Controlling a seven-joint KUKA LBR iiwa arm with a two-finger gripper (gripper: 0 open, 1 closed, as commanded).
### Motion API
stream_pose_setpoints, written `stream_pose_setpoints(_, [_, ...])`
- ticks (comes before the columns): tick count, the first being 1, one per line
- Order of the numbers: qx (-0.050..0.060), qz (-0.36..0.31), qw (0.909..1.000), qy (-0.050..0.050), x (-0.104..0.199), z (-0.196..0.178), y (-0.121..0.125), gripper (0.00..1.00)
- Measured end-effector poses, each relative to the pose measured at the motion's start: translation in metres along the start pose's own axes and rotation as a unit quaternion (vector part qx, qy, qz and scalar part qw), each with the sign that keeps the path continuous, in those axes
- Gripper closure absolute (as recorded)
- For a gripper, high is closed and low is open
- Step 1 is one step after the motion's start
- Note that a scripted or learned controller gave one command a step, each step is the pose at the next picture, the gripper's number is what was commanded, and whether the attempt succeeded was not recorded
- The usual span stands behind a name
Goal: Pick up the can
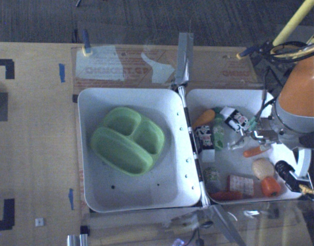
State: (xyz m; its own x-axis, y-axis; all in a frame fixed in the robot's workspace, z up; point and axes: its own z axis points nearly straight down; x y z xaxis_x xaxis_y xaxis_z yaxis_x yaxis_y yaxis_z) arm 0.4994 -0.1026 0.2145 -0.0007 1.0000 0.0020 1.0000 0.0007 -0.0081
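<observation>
The can [212, 176] is small and greenish-grey. It stands in the right bin [226, 100] near its left wall, toward the front. My gripper [245, 137] hangs over the middle of that bin, behind and to the right of the can and apart from it. Nothing shows as held in the gripper. The grey arm with its orange band [299, 94] reaches in from the right.
Around the gripper lie an orange carrot-like piece [204, 118], a black-and-white carton [204, 137], a small orange stick [257, 151], a beige lump [262, 168], a red box [240, 184] and an orange-red item [271, 187]. The left bin [90, 178] holds a green divided tray [128, 140].
</observation>
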Motion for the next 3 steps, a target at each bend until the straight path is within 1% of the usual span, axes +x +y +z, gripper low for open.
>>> stream_pose_setpoints(1, [0.000, 0.000, 1.0000, 0.000, 0.000, 0.000, 0.000, 0.00])
stream_pose_setpoints(2, [-0.001, 0.029, 0.9996, -0.001, -0.045, 0.113, 0.098, 0.00])
stream_pose_setpoints(3, [-0.004, -0.074, 0.9972, 0.004, -0.107, 0.128, 0.109, 0.00])
